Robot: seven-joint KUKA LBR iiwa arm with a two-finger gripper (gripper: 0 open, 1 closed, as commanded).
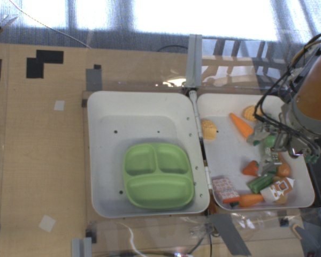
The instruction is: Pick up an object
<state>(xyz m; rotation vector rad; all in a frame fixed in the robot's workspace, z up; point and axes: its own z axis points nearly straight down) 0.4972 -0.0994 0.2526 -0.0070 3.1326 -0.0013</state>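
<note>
As gripper (267, 162) hovered low over right bin (224, 159) toys at frame right, finger state indiscernible; nothing lifted, grasp pending.

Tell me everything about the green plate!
The green plate is light green and looks like smooth plastic. It has rounded corners and three sections: two small ones at the back, one wide one in front. It lies flat, slightly turned, in the left white bin, toward the front. Nothing sits on it.
</note>
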